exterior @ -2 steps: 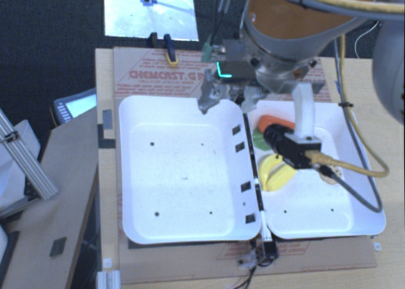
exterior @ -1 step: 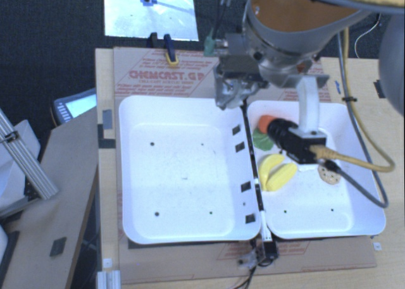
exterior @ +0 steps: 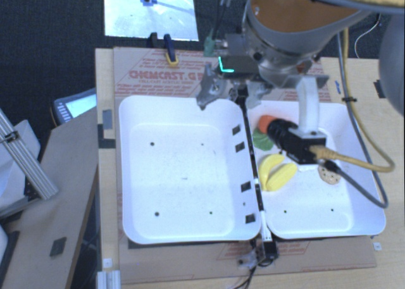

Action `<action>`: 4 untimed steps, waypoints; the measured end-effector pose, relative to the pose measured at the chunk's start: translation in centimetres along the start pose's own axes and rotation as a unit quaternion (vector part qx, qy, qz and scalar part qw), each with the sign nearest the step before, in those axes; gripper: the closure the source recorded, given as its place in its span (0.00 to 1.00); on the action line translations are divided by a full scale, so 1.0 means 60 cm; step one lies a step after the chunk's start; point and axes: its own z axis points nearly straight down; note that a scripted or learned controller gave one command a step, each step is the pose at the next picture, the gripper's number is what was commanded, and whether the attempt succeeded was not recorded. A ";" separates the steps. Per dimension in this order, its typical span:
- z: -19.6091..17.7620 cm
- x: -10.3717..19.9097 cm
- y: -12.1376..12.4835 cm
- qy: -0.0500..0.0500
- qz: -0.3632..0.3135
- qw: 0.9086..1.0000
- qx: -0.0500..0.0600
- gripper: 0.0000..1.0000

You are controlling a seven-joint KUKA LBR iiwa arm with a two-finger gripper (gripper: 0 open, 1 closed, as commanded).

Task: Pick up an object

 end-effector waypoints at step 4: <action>0.158 0.047 -0.005 -0.003 0.005 1.000 0.008 1.00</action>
